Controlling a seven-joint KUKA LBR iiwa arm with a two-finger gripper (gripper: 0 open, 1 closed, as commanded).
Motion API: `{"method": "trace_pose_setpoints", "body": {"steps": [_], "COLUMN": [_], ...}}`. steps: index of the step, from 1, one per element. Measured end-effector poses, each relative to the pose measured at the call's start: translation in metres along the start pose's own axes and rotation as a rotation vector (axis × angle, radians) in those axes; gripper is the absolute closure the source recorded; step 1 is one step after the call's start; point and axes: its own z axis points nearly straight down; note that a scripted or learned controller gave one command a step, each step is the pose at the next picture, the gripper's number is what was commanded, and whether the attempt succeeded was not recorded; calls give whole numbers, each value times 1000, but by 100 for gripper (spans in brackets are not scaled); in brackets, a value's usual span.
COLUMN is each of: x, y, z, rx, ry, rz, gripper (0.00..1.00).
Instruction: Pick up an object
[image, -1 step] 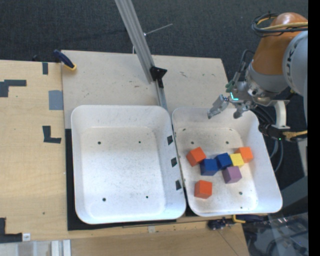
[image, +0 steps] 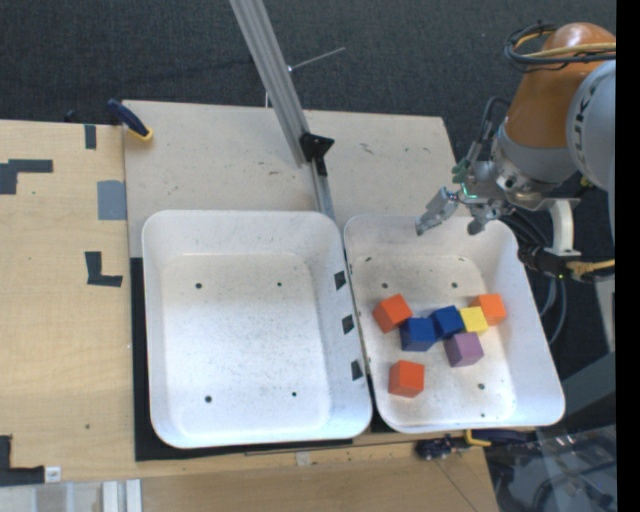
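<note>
Several small blocks lie in the right bin (image: 520, 395): an orange cube (image: 392, 312), two blue cubes (image: 419, 332) (image: 447, 320), a yellow cube (image: 473, 320), a small orange cube (image: 491, 308), a purple cube (image: 463, 348) and an orange-red cube (image: 406, 378) nearer the front. My gripper (image: 454, 218) hangs over the far rim of the right bin, well above and behind the blocks. Its two fingers are spread apart and nothing is between them.
The left bin (image: 160, 300) sits beside the right one. A slanted metal bar (image: 278, 85) with a black clamp (image: 316, 147) runs down to the bins' shared far corner. A blue and yellow tool (image: 130, 119) lies at the far left of the board.
</note>
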Motion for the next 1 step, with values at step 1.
{"method": "trace_pose_setpoints", "body": {"steps": [1], "x": [7], "y": [-4], "z": [46], "rx": [5], "ry": [-1], "rz": [0], "gripper": [0]}}
